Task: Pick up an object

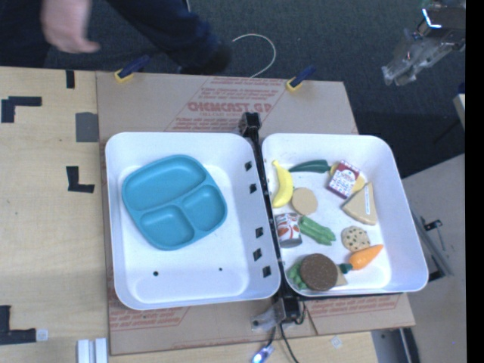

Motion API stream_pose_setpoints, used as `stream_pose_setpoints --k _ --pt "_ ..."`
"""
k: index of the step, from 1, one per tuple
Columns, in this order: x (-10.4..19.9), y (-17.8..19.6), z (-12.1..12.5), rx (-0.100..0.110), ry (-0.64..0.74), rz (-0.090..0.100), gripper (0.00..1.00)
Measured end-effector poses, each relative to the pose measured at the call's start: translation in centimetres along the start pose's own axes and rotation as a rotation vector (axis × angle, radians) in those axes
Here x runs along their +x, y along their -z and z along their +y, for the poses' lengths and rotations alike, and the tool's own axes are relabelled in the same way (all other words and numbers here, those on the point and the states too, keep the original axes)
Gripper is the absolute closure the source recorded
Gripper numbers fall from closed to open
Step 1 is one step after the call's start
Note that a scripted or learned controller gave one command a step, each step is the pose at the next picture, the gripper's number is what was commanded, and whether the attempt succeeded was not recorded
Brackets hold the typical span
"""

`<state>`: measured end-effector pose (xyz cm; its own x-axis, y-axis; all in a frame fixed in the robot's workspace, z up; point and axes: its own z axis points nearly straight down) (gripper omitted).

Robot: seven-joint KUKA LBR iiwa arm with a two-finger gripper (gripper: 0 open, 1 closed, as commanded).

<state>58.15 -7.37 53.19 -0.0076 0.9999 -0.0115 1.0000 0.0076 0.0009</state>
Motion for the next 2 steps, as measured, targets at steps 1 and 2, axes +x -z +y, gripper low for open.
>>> stream_pose_setpoints --k 1,2 --pt "0.02 1.01 0.04 0.000 0.001 -0.001 1.00" --pt "0.04 1.99 0.08 0.000 0.001 -0.002 1.00"
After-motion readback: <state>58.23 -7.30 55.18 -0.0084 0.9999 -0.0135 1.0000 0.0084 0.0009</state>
